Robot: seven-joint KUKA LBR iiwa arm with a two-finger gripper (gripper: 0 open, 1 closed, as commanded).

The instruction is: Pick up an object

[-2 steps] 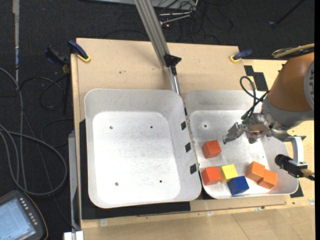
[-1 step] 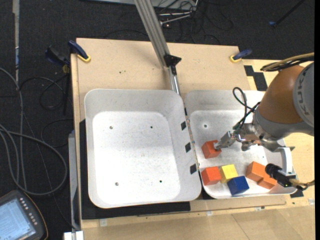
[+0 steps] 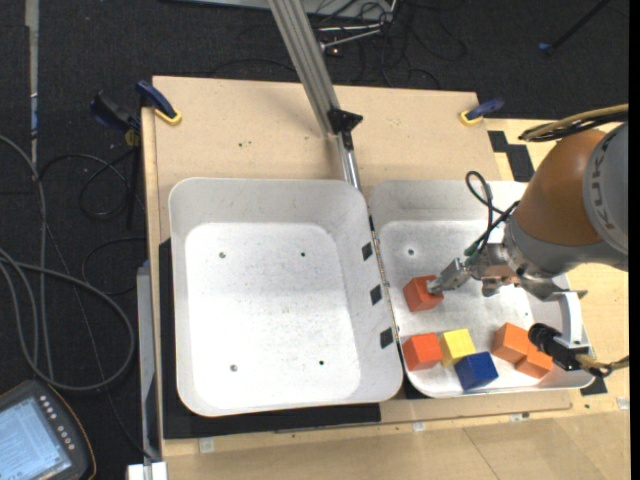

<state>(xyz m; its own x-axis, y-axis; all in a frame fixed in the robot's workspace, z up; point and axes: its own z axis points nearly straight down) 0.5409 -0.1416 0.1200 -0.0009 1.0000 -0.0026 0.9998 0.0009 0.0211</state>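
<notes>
My gripper [image 3: 447, 279] hangs low in the right bin [image 3: 400, 203], its tip right against a small red-orange block [image 3: 420, 294] near the bin's left side. Whether the block sits between the fingers is hidden by the gripper body. Toward the bin's front lie an orange block [image 3: 423, 350], a yellow block [image 3: 458, 343] and a blue block [image 3: 477, 369], close together. Two more orange blocks [image 3: 520, 348] rest at the front right, partly under the arm's cables.
The left bin [image 3: 265, 293] lies beside the right one, sharing a raised rim. A slanted metal pole [image 3: 305, 53] crosses the back of the bench. Blue and yellow clamps [image 3: 160, 103] sit at the bench's far corners. The arm's orange band [image 3: 570, 203] overhangs the right bin's right side.
</notes>
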